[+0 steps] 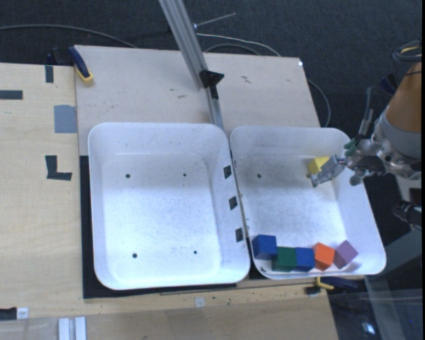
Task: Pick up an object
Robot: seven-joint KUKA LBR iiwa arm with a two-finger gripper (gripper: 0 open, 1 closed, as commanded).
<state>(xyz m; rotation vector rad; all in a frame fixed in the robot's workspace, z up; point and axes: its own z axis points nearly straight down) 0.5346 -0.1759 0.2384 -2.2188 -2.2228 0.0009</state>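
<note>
The bench (28,190) is pale wood, with some grey and black tape marks on its left part, and the floor behind it is dark carpet with thin cables. Two white bins stand side by side: the left bin (159,204) and the right bin (354,211). A metal pole (188,37) rises at a slant behind them. The gripper (327,169) reaches in from the right, above the upper part of the right bin. A yellow block (317,165) sits right at the fingertips, seemingly between them; the fingers look closed around it. Along the near wall lie a blue cube (264,245), a green cube (286,258), an orange cube (324,255) and a purple cube (346,252).
</note>
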